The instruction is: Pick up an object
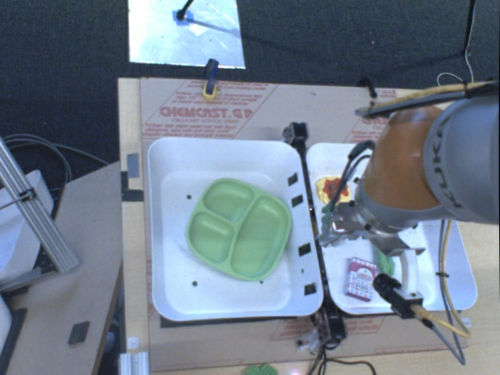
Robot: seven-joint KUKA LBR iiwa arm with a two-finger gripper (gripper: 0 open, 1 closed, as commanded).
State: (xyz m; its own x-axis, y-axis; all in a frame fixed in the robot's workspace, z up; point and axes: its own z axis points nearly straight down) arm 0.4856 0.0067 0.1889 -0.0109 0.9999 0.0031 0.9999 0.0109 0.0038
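At the near edge of the worktop (130, 233), the right bin (467, 287) holds a small pink packet (361, 278), lying flat close to the bin's front wall. Just beside it, toward the bin's middle, a bit of a green item (385, 258) shows from under the robot; what it is cannot be made out.

The claw (337, 231) hangs low over the right bin, close to the wall this bin shares with its neighbour. It sits just behind and to the left of the pink packet, near it but not on it. From this angle it cannot be told whether the claw is apart or together, and nothing is seen clamped in it. Above it, the arm (406, 162) reaches in from the right. Its orange band and grey wrist bend steeply down and cover much of the right bin.

Farther back in the same bin, a yellow and red item (331, 186) lies near the shared wall, just beyond the claw and partly hidden by the wrist.

The left bin (172, 209) holds a green divided plate (238, 229), lying flat near its middle, well apart from the claw.

Behind both bins, a pale sheet with red lettering (211, 112) covers the worktop, and a yellow clamp (210, 80) grips its far edge. Beyond that, a shiny silver sheet (186, 22) lies on the dark floor.
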